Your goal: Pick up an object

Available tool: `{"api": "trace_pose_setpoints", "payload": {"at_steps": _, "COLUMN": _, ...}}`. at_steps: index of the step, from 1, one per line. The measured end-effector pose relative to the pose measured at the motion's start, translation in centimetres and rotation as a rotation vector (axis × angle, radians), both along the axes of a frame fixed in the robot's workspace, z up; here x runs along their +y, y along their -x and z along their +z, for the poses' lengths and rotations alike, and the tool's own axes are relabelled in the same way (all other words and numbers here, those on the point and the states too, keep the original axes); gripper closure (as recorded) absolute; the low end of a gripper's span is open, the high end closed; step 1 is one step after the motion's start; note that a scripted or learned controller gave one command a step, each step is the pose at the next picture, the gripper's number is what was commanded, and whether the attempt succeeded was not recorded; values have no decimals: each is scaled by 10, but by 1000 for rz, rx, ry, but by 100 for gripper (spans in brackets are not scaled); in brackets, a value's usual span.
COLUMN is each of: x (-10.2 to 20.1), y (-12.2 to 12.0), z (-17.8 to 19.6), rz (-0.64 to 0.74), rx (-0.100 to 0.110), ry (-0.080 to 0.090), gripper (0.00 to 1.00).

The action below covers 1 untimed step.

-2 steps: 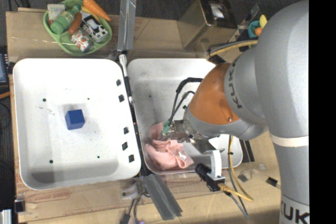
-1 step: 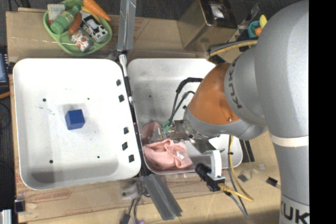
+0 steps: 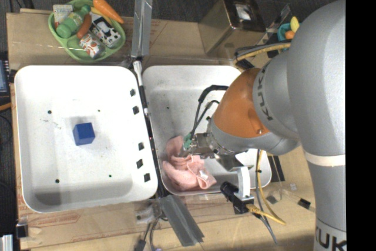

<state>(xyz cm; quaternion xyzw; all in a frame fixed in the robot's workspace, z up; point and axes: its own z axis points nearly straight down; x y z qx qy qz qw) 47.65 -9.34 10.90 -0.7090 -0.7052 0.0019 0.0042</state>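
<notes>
A pink soft object (image 3: 183, 168), crumpled like cloth or a plush toy, lies at the near edge of the right bin (image 3: 176, 85). The arm reaches down from the right, and its gripper (image 3: 197, 147) sits directly over the pink object's upper right part, touching or nearly touching it. The orange wrist band and grey body hide the fingers. A blue cube (image 3: 84, 133) rests alone in the middle of the left bin (image 3: 35, 97), far from the gripper.
A green bowl (image 3: 59, 38) of toy food stands beyond the left bin at the back left. A brown box (image 3: 230, 20) sits behind the right bin. Black clips line the divider between the bins. Cables trail near the bench's front right.
</notes>
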Motion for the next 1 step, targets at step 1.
{"api": "trace_pose_setpoints", "payload": {"at_steps": 1, "x": 0, "y": 0, "z": 0, "rz": 0, "rx": 0, "ry": 0, "gripper": 0}}
